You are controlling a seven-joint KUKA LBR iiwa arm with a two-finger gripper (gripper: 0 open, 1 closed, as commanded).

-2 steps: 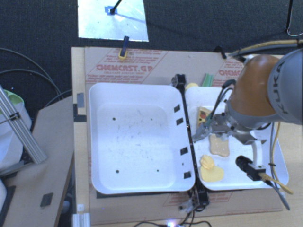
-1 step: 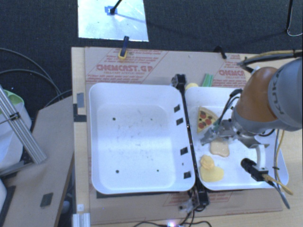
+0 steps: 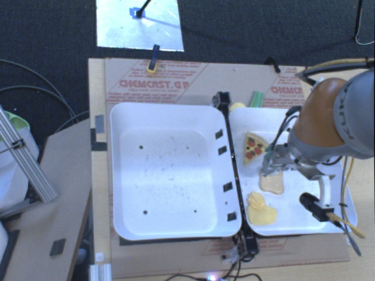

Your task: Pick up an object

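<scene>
The hand (image 3: 270,167) sits low in the right shallow white bin (image 3: 293,226), and I cannot tell its state. A tan toast-shaped toy (image 3: 273,184) lies just below it, a pizza-slice toy (image 3: 254,147) beside it on the left, and a yellow duck toy (image 3: 260,210) lower still.

Right bin (image 3: 304,117): pizza slice (image 3: 254,146) at back, toast (image 3: 272,184) in the middle, duck (image 3: 261,209) in front. Left bin (image 3: 170,113) alongside.
</scene>
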